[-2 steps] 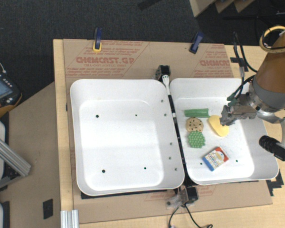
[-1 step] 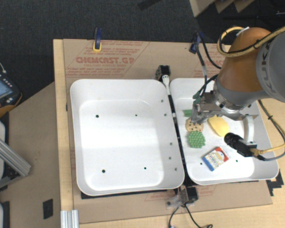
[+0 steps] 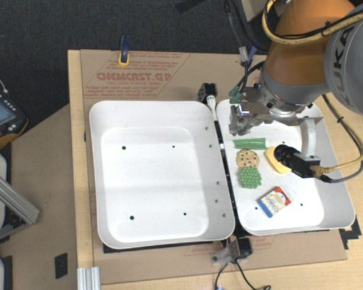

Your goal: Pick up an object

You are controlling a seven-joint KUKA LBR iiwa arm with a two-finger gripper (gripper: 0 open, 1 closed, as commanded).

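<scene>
My gripper [image 3: 241,124] hangs over the upper left part of the right bin [image 3: 333,213], just above a long green piece [image 3: 250,143]. Below that piece lie a round tan cookie [image 3: 247,157] and a bumpy green cluster [image 3: 250,177]. A yellow, banana-like object [image 3: 274,160] rests to the right of the cookie, partly under a black part of the arm. A small blue, white and red packet [image 3: 273,201] sits nearer the bin's front. Nothing shows between the fingers.
The left bin [image 3: 154,171] lies beside the right one, sharing a middle rim. The arm's orange and grey wrist [image 3: 299,47] covers the back of the right bin. A cable [image 3: 345,162] loops across its right side. Cardboard [image 3: 136,71] lies under both bins.
</scene>
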